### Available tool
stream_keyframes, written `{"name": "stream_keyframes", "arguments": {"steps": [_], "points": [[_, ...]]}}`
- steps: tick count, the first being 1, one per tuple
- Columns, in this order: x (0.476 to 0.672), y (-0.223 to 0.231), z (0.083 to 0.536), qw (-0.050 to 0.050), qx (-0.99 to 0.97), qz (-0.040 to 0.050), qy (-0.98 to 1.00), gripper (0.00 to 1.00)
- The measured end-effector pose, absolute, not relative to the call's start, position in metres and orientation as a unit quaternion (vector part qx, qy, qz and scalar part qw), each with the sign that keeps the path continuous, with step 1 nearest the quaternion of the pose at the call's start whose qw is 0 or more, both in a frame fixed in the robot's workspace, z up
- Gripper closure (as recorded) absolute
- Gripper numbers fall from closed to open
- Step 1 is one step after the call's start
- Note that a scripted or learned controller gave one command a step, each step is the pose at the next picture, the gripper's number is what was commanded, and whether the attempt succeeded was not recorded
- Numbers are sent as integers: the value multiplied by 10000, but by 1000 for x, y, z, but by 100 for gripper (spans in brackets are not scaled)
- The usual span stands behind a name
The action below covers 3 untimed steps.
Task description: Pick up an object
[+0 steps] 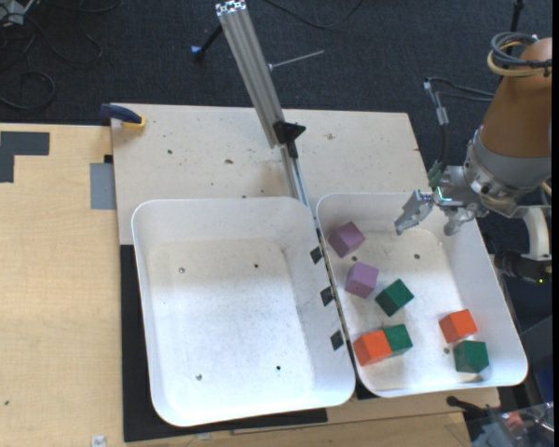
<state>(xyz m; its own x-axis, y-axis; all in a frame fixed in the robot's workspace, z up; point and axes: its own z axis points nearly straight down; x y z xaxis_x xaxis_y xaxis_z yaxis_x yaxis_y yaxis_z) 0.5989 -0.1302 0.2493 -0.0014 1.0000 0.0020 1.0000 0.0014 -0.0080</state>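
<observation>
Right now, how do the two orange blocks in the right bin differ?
The orange block near the divider touches a green block on its right; the other orange block touches nothing, with a green block just below it. The first lies against the right bin's left wall, the second towards the right wall. Both are small orange cubes of similar size, resting on the floor of the bin.
</observation>
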Motion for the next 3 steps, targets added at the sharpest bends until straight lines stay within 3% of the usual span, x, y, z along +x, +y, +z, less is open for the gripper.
{"name": "stream_keyframes", "arguments": {"steps": [1, 3], "points": [[600, -131, 252, 15, -7071, 8, -7071, 0], [590, -140, 153, 33, -7076, 24, -7066, 0]]}}
